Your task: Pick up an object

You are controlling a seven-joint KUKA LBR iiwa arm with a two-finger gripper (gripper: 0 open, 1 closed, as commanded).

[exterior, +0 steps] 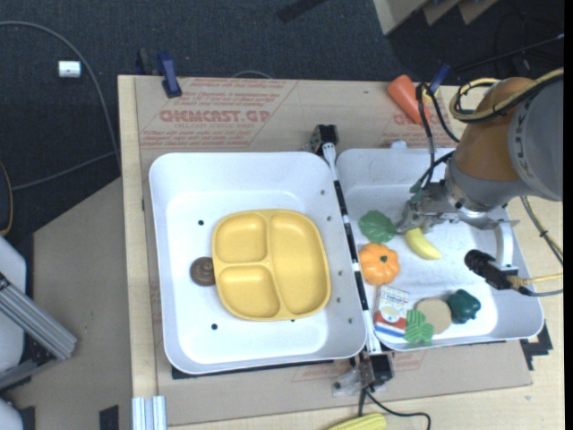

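Yogurt cup [391, 308], pumpkin [379, 263] nr banana [423, 243]

At right of frame, the gripper [421, 219] hangs over the right bin [380, 164], just above a yellow banana [424, 244] beside a green leafy toy [377, 226].

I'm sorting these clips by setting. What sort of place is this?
Probably a robotics lab test bench: two shallow white bins on a cardboard-covered bench, toy food like a pumpkin and banana, and loose cables on the dark carpet.
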